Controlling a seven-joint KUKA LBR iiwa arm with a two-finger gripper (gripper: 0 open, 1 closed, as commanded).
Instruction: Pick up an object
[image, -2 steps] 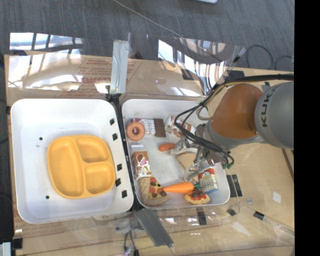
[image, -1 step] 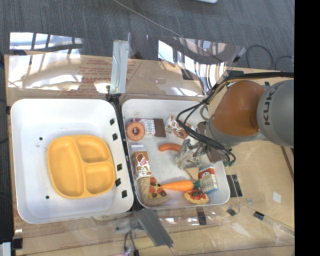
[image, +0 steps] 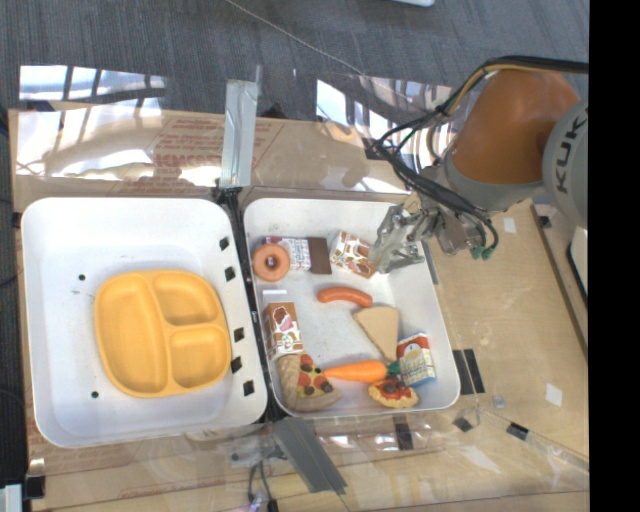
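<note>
My gripper (image: 393, 250) hangs over the upper right part of the right bin (image: 420, 215), its fingers spread with nothing between them. Just to its left lies a small red-and-white packet (image: 350, 254). Further left are a brown bar (image: 319, 255), another small packet (image: 296, 253) and a pink donut (image: 270, 262). Below the gripper lie a sausage (image: 345, 296) and a tan wedge of cheese or bread (image: 379, 329). Along the bin's lower edge sit a carrot (image: 354, 373), a pizza slice (image: 306, 381), a small carton (image: 416, 360), a round pizza-like toy (image: 393, 393) and a brown packet (image: 283, 328).
The left bin (image: 60, 230) holds a yellow divided plate (image: 160, 331). A black divider (image: 243, 300) separates the two bins. The arm's orange band (image: 510, 115) and cables (image: 430, 130) hang above the right bin's top right corner. Cardboard bench surface lies to the right (image: 510, 320).
</note>
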